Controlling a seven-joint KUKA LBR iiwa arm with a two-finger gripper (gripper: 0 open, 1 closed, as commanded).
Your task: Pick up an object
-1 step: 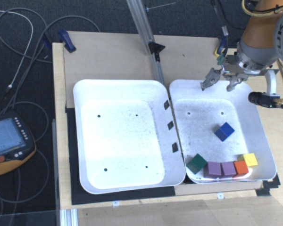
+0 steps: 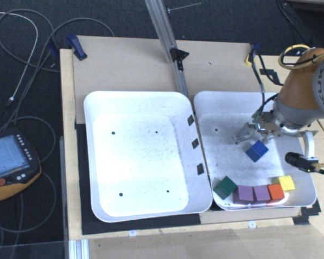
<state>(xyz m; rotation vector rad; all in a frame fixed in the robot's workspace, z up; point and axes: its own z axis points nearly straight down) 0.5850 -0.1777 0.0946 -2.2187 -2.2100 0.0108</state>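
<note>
A blue cube (image 2: 257, 151) lies tilted on the floor of the right bin (image 2: 221, 109), near its middle. My gripper (image 2: 252, 138) hangs just above and behind the cube, at the end of the grey arm with the orange band (image 2: 301, 88). Its metal fingers (image 2: 240, 138) are spread wider than the cube, so it is open and holds nothing. Along the right bin's front edge lie a green cube (image 2: 225, 187), two purple blocks (image 2: 244, 193), an orange block (image 2: 276, 191) and a yellow block (image 2: 286, 183).
The left bin (image 2: 97, 104) stands beside the right one, with small black clips (image 2: 195, 143) on the shared rim. A metal bar (image 2: 164, 28) slants in from the top. A black fitting (image 2: 301, 161) sits at the right bin's right edge.
</note>
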